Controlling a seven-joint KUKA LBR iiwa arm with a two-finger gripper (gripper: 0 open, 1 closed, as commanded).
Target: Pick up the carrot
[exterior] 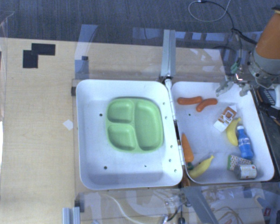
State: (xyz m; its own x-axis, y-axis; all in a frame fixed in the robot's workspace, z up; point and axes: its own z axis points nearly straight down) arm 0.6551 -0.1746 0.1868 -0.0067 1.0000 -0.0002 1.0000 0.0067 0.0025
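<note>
Two shallow white bins are seen side by side on a pale wooden bench, viewed from above at a slant. The left bin is occupied by a green divided plate near its centre.

In the right bin, the carrot is laid along the left wall, towards the near left corner, its narrow end pointing to the far edge. A yellow banana is placed just beside it at the near edge. Two sausages are found near the far left corner. A small carton, a second banana, a blue bottle and a can are lined along the right side.

The gripper is held over the far right corner of the right bin, well apart from the carrot. Its two fingers are spread open, and nothing is gripped between them.
</note>
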